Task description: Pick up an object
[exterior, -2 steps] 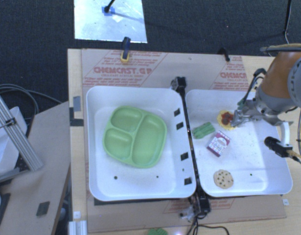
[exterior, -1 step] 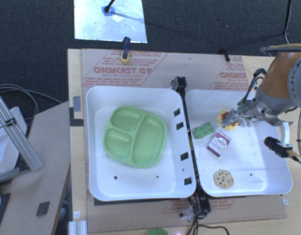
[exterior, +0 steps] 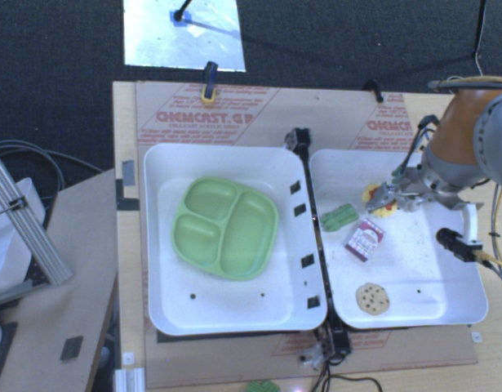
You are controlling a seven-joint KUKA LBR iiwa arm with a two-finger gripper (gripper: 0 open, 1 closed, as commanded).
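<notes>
Yellow toy (exterior: pixel 375 194) was my likeliest target, lying near the far wall of the right bin (exterior: pixel 463 305), and my gripper (exterior: pixel 389 198) sat low right against it, though I could not tell how its grip stood. Nearest the camera lay a cookie (exterior: pixel 371 298), then a red-and-white packet (exterior: pixel 365 239) and a green block (exterior: pixel 340 217), each apart from my tool. I judged myself at the grasp step; next I needed a firm close and a straight lift.

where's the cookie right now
The cookie lies flat near the front edge of the right bin, below the red and white packet and apart from it.
</notes>
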